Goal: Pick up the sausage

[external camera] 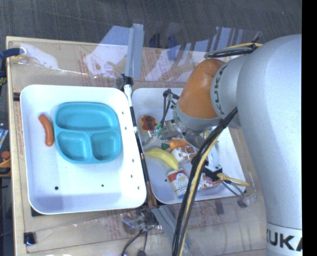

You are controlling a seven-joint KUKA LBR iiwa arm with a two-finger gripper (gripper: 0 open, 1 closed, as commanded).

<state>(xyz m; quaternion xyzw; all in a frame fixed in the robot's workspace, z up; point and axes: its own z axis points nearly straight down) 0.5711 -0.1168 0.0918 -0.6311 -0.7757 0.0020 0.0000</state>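
Dark carpet surrounds the table (68,63), which carries two white bins side by side. Lying in the left bin (78,196), the sausage (46,129) sits just beside the left edge of a blue divided tray (88,130), untouched. The arm (238,105) is over the right bin (236,159), well apart from the sausage, above a clutter that includes a banana (161,157) and a small printed packet (181,181). Its end effector (169,128) is buried among cables, and whether it is apart or together I cannot tell. By my judgement the approach step is not yet done; next the arm must cross to the far-left side of the left bin and descend. "KUKA" reads on the arm's base (284,241) and on the wrist.
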